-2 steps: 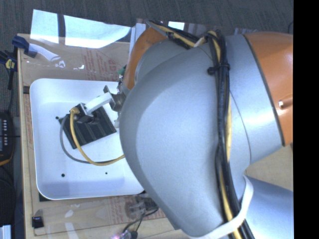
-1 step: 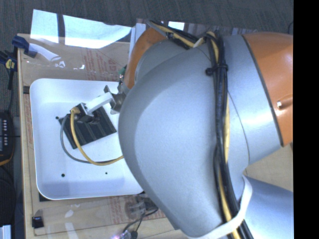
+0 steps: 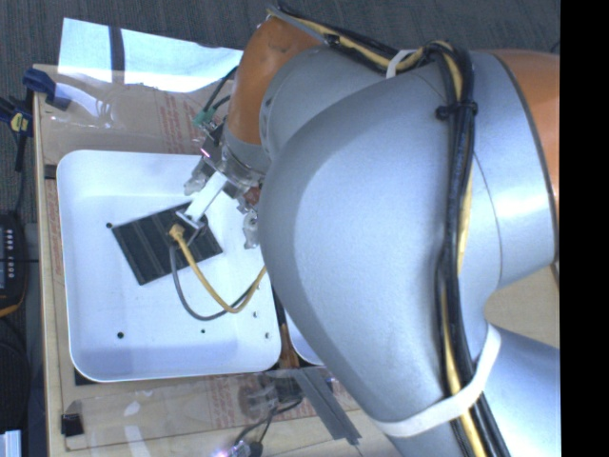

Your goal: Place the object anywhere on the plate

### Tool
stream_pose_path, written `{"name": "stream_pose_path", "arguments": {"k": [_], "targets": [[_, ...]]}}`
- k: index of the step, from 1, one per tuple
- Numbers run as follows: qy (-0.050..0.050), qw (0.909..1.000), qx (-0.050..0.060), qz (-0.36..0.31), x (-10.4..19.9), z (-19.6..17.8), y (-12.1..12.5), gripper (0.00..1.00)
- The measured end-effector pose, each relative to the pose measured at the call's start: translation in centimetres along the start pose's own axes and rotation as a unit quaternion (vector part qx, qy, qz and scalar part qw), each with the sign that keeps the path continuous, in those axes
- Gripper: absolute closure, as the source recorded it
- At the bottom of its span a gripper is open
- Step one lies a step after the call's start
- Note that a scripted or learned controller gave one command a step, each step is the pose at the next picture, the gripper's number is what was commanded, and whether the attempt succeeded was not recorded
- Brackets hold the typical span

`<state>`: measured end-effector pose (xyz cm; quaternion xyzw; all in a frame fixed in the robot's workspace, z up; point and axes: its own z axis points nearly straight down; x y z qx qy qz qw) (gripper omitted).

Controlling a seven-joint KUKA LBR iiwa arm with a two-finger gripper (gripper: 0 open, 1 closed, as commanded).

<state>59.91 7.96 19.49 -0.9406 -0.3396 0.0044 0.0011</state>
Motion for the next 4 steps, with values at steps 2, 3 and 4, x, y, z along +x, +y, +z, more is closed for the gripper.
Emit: {"name": "stream_pose_path", "arguments": {"k": [2,3,4], "targets": [[0.001,0.9934,-0.002,0.114,2.6,-1.8,0.8,1.00],[0.001,0.9705,-0.001,0.241,5.7,6.2,-3.6,1.00],[0.004,0.9845,-0.005,0.175,5.2,-12.5,-0.6,1.00]]}}
